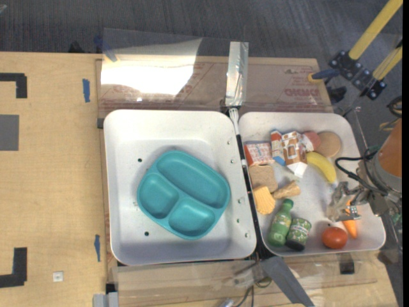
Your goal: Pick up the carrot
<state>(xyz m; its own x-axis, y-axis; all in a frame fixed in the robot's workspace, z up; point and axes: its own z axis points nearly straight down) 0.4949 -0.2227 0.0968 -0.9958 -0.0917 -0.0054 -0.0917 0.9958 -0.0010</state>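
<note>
Gripper (346, 204) sits low in the right bin (365, 132), right over the carrot (351, 226) just beside the tomato (334, 237), though I can't tell its grip.

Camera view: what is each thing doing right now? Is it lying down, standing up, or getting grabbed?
Carrot: lying in the right bin, under the gripper.
Tomato: resting beside the carrot.
Banana: lying flat.
Green bottle: lying on its side.
Can: lying beside the bottle.
Teal tray: flat in the left bin.
Gripper: low over the carrot; grip unclear.
</note>
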